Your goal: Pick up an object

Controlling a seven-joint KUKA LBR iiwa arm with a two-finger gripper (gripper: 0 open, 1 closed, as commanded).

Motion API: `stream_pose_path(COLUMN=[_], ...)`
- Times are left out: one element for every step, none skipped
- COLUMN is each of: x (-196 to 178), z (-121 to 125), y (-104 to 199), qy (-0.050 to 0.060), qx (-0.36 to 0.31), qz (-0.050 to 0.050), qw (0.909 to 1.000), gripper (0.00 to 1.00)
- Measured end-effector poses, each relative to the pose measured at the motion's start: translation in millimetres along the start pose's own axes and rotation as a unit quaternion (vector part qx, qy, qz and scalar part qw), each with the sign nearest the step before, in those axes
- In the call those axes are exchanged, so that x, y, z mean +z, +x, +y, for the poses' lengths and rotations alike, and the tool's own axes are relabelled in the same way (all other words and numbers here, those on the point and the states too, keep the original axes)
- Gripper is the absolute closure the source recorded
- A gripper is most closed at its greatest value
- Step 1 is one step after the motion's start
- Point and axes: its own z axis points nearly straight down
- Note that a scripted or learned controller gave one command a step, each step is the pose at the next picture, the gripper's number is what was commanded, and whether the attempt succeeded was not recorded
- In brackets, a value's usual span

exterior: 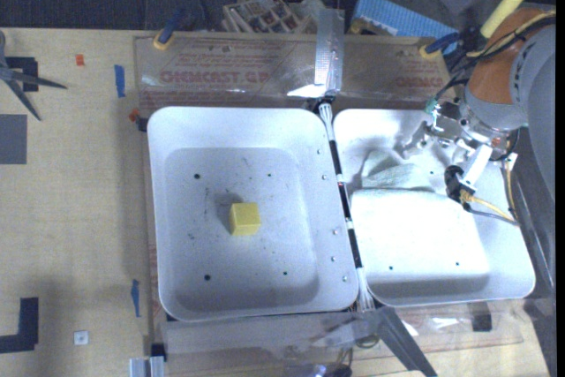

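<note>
A small yellow cube point(245, 218) lies on the floor of the left bin point(177, 190), a little left of its middle. My gripper point(415, 140) hangs over the back part of the right bin point(424, 278), at the end of the grey arm with the orange band point(494, 80). A pale, washed-out shape point(388, 172) lies just below and left of the gripper on the right bin's floor; I cannot tell what it is. The gripper is far from the cube, across the divider between the bins.
The divider rim point(340, 190) runs between the two bins. Cables point(481, 206) trail from the wrist over the right bin's right side. A clear taped panel point(238, 71) stands behind the bins, with clutter beyond it. Black scissors point(22, 84) lie on the bench at far left.
</note>
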Motion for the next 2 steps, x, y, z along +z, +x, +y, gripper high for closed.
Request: stream_pose_path(x=[-12.4,-61.9], z=[1.4,14.5], y=[1.8,18.7], qy=[-0.002,-0.001], qx=[-0.002,0.141], qz=[0.000,-0.001], qw=[1.0000,0.9900], gripper=[1.00,1.00])
